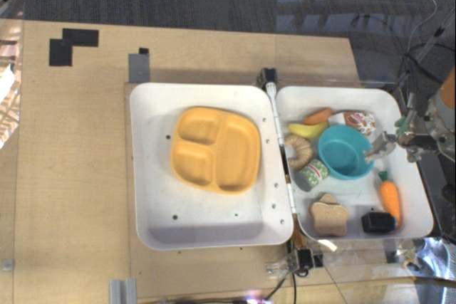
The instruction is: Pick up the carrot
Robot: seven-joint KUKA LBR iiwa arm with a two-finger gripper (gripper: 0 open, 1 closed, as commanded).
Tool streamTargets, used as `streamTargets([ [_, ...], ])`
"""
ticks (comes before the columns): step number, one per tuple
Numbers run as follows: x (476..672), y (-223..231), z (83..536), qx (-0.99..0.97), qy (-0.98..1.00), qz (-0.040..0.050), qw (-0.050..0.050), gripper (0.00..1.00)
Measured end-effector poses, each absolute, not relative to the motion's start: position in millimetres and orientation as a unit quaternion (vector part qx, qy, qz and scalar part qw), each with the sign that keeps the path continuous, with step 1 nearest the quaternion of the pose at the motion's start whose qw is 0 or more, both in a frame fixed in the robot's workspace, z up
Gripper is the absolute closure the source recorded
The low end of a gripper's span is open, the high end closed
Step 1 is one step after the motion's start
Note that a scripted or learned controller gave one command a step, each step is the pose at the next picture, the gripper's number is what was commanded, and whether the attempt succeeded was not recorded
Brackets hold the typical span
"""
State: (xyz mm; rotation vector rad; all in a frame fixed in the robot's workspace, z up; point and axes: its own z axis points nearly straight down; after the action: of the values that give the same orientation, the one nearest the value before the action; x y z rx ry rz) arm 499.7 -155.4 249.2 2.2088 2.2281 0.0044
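Note:
The carrot (390, 200), orange with a small green top, lies along the right side of the right bin (413, 224), its green end pointing up toward the gripper. My gripper (386, 143) hovers over the bin's right edge, just right of a teal bowl (344, 152) and a short way above the carrot's green end. Nothing shows held in it.
The right bin also holds a banana (306, 130), an orange-red piece (318, 115), a white and red pack (360, 122), a tan ring (299, 149), a green can (313, 173), a bread slice (328, 216) and a black block (377, 222). A yellow divided plate (216, 149) lies in the left bin (153, 224).

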Motion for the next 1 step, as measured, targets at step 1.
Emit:
streamTargets([
  [1, 485.6, -140.0, 127.3, 0.649, 0.760, -0.0012, -0.003, 0.00],
])
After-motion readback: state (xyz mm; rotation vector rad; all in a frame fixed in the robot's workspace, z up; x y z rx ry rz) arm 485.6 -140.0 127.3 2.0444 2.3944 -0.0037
